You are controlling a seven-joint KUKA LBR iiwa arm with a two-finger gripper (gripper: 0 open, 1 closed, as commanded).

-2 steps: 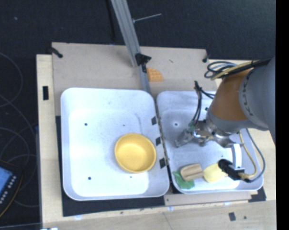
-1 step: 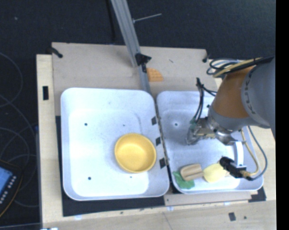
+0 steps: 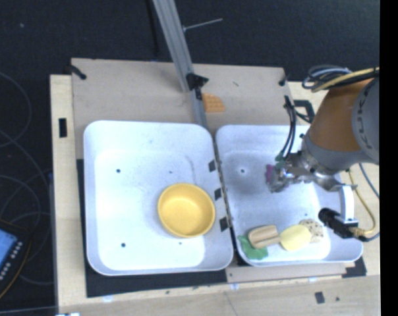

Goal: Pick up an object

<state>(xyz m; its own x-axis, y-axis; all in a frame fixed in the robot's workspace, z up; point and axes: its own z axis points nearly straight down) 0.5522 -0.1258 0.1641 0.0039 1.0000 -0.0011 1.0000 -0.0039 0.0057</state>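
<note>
The gripper (image 3: 278, 176) is seen above the right bin (image 3: 252, 143); open or shut cannot be told. The yellow toy (image 3: 294, 237) is found at the near edge. It should be reached slowly from straight above.

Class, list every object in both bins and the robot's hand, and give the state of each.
yellow bowl: upright in left bin
tan block: lying flat in right bin
yellow piece: lying beside the tan block
green scrap: under the tan block
hand: low over right bin
</note>
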